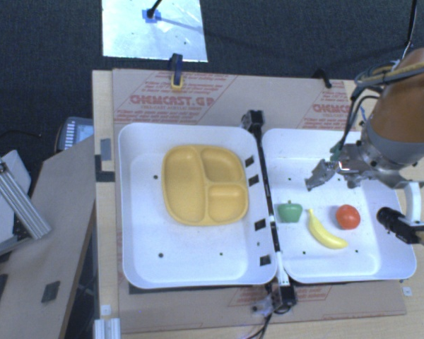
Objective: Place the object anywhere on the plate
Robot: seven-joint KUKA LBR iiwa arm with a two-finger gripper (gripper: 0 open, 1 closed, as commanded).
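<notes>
Gripper (332,171) at right-centre of frame, fingers spread and holding nothing; banana (325,232), tomato (348,217), green pepper (290,212) just below it, long axis diagonal; yellow plate (203,185) well left.

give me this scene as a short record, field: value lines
plate: yellow divided plate in the left bin, nothing on it
right bin: green pepper, banana, tomato
gripper: over the right bin, above the pepper, holding nothing
task state: no object on the plate yet
</notes>
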